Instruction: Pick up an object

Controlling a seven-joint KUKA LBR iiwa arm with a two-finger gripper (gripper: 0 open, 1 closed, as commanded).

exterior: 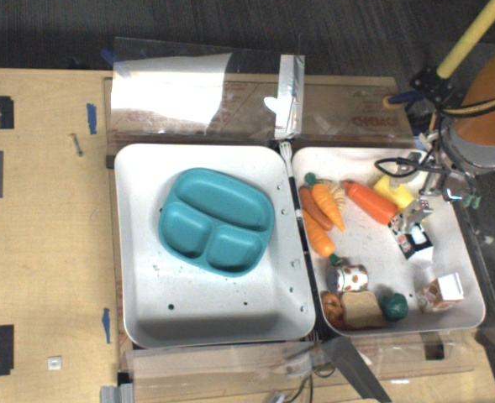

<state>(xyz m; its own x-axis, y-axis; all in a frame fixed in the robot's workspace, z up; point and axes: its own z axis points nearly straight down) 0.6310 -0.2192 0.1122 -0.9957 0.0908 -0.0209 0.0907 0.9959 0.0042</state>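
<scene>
The tan wooden desk [37, 250] carries two shallow white plastic bins side by side. The left bin [146, 300] holds a teal three-compartment plastic tray [218, 219], lying slightly toward the bin's 12 o'clock side. The right bin [474, 305] holds a scatter of toy foods. Along its 9 o'clock wall lie three orange toy carrots [323, 212] close together. Toward 12 o'clock rests a red-orange toy sausage [371, 201], touching a yellow block [396, 191] just beside it at 3 o'clock. Along the 6 o'clock edge sit a small white-and-brown can-shaped toy [350, 277], a brown bread-like piece [358, 307] and a dark green ball [393, 306]. At 4 o'clock lies a small white-and-tan box [443, 291].

The grey arm with its orange band [487, 107] comes in at 2 o'clock. Its hand [413, 229] hangs over the middle right of the right bin, just at 5 o'clock from the sausage; whether it is released or clenched cannot be told, and no item can be seen between its fingers.
</scene>
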